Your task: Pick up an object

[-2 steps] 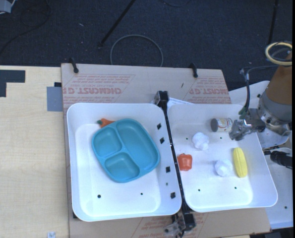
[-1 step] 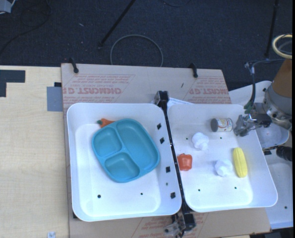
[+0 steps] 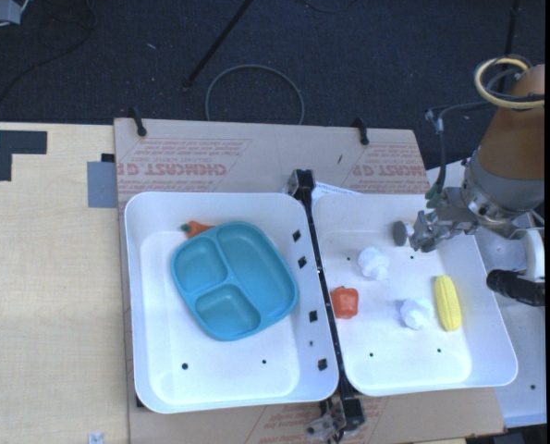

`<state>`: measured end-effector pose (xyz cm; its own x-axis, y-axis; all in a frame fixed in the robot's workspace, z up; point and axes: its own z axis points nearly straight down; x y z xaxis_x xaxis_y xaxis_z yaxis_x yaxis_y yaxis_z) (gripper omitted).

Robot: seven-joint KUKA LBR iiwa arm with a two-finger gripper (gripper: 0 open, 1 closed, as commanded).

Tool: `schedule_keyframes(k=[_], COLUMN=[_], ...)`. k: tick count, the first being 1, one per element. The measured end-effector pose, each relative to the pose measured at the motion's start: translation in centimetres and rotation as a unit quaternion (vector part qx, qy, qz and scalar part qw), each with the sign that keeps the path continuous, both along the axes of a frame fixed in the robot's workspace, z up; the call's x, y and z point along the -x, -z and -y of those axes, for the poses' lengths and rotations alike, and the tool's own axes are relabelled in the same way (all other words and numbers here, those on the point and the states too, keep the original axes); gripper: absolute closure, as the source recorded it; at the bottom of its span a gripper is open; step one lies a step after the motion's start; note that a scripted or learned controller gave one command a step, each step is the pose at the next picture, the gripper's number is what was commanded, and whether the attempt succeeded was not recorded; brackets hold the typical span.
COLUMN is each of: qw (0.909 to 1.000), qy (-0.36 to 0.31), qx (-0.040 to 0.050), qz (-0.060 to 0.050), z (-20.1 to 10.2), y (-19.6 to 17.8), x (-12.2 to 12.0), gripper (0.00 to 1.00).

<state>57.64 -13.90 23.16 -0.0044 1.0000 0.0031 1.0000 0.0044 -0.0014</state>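
Floor: dark carpet (image 3: 117,54) from 9 to 3 o'clock, crossed by black cables (image 3: 254,86).
Bench: pale wood tabletop (image 3: 43,303) at 8 o'clock.
Underlay: printed cardboard sheet (image 3: 256,160) at centre.

— What lettering can be read?
— Red print, seen mirrored and reading roughly "CHEMCRZT .G.P", is borne twice by the cardboard sheet (image 3: 256,155) under the bins; the rest cannot be read.
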Motion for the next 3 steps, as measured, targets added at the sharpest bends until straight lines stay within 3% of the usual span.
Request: schedule_keyframes(k=[2,3], qw=[1.0,1.0], qy=[0.0,0.0], qx=[0.0001,0.0005], qz=[-0.001,-0.001], z=[-12.1,-16.7], y=[-0.2,-0.6], x=[-0.2,-0.1], gripper=[1.0,1.0])
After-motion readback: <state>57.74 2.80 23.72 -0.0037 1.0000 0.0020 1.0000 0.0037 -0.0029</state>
